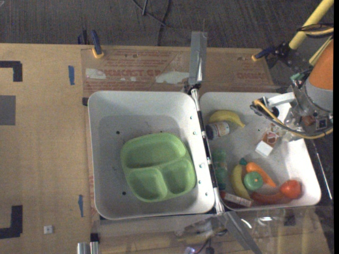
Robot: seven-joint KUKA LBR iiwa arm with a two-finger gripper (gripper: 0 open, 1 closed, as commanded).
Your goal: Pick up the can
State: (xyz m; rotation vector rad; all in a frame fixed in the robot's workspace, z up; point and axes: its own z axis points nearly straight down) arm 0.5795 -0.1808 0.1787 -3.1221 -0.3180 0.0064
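While the grey arm with the orange band (321,83) reaches in from the right edge of the frame, its gripper (276,133) hangs over the upper right part of the right-hand shallow white bin (297,160). It is just above a small brownish box (270,138) and a small white block (263,148). Whether the gripper is spread or pressed together I cannot tell, because cables and glare blur it, and nothing can be made out held in it.

The small pale cylindrical can with a dark end (220,129) lies on its side at the upper left of that same bin. It is just below the yellow banana (226,116), close to the wall between the two bins, and well apart from the gripper. Its long axis runs roughly left to right across the frame, tilted slightly upward towards the right, with the dark end pointing left at the dividing wall.

By my judgement the task is at the approach step, with the can not yet grasped. The next move calls for travelling leftward across the bin and turning the wrist so the gripper closes across the can's short width. The descent must stay clear of the banana and the bin wall.
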